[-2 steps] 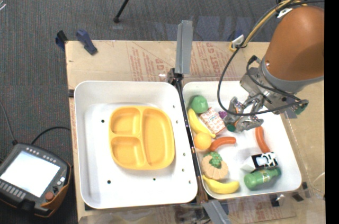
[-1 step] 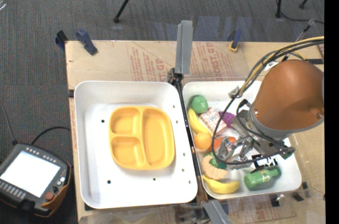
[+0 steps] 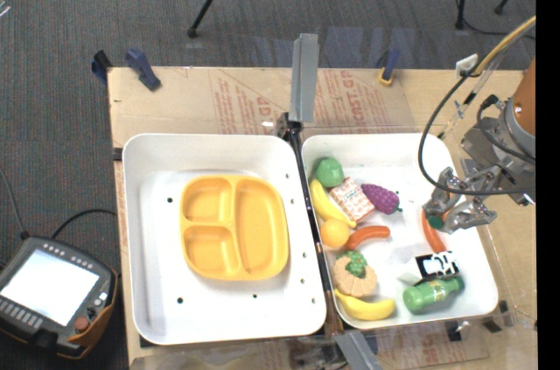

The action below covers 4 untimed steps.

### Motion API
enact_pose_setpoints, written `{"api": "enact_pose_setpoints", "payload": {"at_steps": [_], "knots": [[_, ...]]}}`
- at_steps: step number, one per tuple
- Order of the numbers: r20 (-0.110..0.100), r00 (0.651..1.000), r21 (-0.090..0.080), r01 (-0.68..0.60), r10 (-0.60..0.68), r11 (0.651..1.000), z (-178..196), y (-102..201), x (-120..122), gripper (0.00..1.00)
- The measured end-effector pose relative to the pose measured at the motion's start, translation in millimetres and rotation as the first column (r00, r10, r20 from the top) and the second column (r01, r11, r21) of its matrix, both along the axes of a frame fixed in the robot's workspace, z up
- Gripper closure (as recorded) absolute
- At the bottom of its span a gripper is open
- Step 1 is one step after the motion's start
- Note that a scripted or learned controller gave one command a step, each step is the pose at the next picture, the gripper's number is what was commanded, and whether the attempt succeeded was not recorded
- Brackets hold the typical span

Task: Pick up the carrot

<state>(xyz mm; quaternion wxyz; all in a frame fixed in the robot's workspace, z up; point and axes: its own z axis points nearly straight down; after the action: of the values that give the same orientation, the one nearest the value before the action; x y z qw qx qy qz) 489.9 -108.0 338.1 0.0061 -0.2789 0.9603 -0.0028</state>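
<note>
Camera view: we are looking at the carrot right by the gripper

We are seeing the carrot [image 3: 430,233] lying flat in the right bin [image 3: 385,139], close to its right wall. It is pointing up and down the picture. It is lying apart from the other toys, so we are thinking it is easy to reach.

The gripper [image 3: 453,212] is hanging just beside the carrot, a bit up and to the right, and it is covering the carrot's top end. We are guessing it is sitting there to grab the carrot. We cannot tell if it is spread, pressed together or pinching anything.

Below the carrot, a green bottle [image 3: 431,292] is lying flat. To the left, an orange sausage [image 3: 367,235] and purple grapes [image 3: 381,198] are resting. In the left bin [image 3: 149,185], a yellow plate [image 3: 234,226] is sitting, well apart.
</note>
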Motion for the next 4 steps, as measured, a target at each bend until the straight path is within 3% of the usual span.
{"api": "enact_pose_setpoints", "payload": {"at_steps": [1,2,3,4], "knots": [[-0.022,0.996,0.008,-0.089,0.089,0.996,-112,35,-6,1.0],[-0.017,0.972,0.003,0.236,-0.236,0.972,-152,152,20,1.0],[-0.005,0.994,0.003,-0.113,0.113,0.994,-31,151,5,1.0],[-0.011,0.946,0.004,-0.324,0.324,0.946,-28,73,3,1.0]]}}
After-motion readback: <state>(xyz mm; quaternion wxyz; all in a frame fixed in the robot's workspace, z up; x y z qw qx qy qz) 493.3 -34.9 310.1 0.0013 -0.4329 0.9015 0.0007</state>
